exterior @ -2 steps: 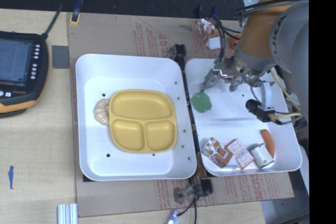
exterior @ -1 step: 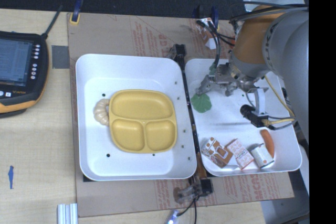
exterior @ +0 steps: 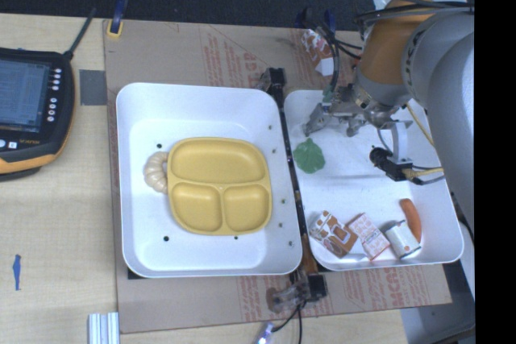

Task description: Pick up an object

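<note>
The end effector (exterior: 332, 122) hangs over the right bin (exterior: 435, 254); whether it is open I cannot tell. A green object (exterior: 309, 155) lies just below-left of it, small packets (exterior: 347, 234) further below, on the wooden counter (exterior: 48, 221).

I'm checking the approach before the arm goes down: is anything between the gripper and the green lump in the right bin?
Nothing visible. The gripper sits just above and right of the green lump, with bare bin floor between them.

The grey arm (exterior: 439, 68) enters from the right, its orange band (exterior: 387, 44) above the wrist, pointing steeply down; the tool (exterior: 345, 115) hangs low beneath it
</note>
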Motion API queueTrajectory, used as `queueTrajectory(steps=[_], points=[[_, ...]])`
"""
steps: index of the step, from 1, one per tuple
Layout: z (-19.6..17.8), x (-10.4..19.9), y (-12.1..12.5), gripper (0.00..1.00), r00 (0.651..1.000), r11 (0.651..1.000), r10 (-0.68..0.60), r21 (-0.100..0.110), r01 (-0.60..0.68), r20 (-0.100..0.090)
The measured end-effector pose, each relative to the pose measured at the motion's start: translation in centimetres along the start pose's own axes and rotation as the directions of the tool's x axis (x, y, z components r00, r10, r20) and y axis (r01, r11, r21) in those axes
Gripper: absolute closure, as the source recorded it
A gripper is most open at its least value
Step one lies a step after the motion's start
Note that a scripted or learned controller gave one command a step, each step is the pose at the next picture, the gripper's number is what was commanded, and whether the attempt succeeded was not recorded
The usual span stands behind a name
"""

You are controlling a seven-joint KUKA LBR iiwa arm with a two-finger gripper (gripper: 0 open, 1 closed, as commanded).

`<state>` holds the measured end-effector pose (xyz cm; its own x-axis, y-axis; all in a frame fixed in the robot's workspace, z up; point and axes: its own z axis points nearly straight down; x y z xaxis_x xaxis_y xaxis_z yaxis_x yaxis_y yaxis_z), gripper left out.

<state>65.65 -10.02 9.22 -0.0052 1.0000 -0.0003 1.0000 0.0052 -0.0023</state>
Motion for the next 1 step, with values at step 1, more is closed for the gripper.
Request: queueTrajectory(steps=[1], points=[[-1.90, -9.97, -0.10, 0.00, 1.000, 1.000, 0.004, -0.001, -0.004, 0.002]])
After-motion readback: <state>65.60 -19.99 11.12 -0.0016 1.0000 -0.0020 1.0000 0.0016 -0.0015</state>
